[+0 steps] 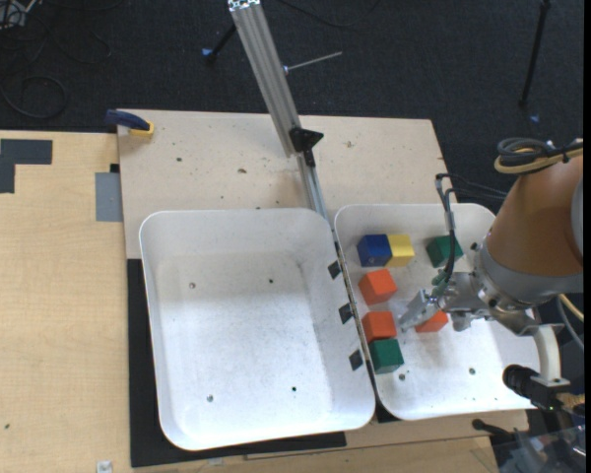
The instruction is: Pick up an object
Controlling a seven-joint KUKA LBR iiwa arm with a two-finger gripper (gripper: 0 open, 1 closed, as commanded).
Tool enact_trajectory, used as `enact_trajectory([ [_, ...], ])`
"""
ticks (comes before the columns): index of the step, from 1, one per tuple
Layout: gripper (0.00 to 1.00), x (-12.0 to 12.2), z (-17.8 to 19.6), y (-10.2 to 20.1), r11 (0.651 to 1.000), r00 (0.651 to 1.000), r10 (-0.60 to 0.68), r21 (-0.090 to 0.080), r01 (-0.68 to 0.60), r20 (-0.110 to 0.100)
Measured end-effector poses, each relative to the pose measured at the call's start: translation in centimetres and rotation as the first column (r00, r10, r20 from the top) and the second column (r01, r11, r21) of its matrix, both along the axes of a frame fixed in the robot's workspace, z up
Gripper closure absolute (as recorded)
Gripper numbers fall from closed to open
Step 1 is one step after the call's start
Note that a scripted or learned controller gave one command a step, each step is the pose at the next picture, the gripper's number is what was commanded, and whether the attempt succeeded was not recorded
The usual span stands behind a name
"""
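The right bin (453,392) holds several small blocks. A blue cube (374,249) and a yellow cube (401,249) sit side by side near its back. A dark green block (441,251) lies to their right. Along the left wall stand an orange cube (378,285), a second orange cube (379,324) and a green cube (386,354). My gripper (426,311) hangs low over the middle of this bin, directly at a small red block (433,322), which it partly hides. Whether the red block is gripped is unclear.
The left bin (177,264) lies beside the right one, with black clips on the shared wall. A slanted aluminium bar (271,77) rises behind the bins. The arm's orange band (537,220) looms over the right bin's far right side.
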State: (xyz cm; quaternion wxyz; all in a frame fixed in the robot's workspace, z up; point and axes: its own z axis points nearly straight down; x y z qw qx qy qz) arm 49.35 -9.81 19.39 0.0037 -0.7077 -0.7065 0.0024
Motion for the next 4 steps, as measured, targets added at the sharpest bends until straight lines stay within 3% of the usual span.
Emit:
enact_trajectory([
  [1,0.0,0.4,-6.2,0.1,1.0,1.0,-0.001,0.0,0.001,0.005],
  [2,0.0,0.9,-7.3,0.0,1.0,1.0,0.002,-0.002,-0.002,0.023],
  [3,1.0,1.0,-6.3,-0.2,1.0,1.0,-0.007,-0.002,0.007,0.025],
  [4,1.0,0.9,-2.1,-0.2,1.0,1.0,0.002,-0.002,-0.002,0.01],
])
